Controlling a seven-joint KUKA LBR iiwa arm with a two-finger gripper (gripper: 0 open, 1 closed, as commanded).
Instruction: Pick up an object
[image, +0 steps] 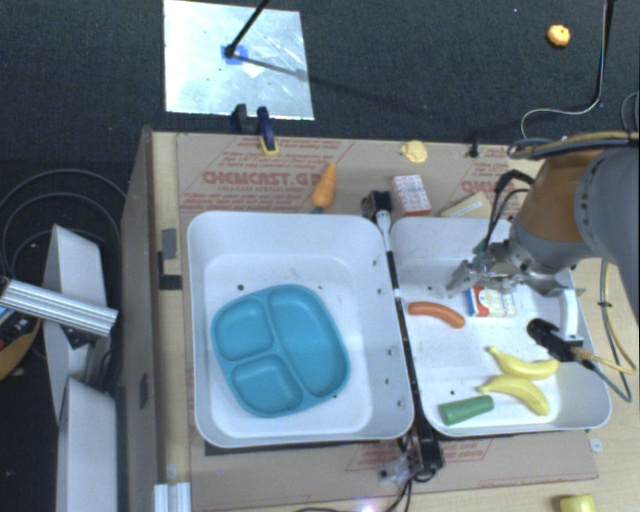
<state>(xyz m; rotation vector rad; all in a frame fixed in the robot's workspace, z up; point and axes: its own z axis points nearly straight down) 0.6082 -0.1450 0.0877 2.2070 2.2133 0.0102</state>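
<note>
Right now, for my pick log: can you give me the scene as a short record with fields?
left bin: blue divided plate
right bin: orange sausage, upper banana, lower banana, green piece, small carton
gripper: over the right bin's far part, beside the small carton
behind the bins: carrot on the cardboard

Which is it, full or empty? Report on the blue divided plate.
Empty. The blue divided plate lies flat in the left bin, and all three compartments show bare blue.
</note>
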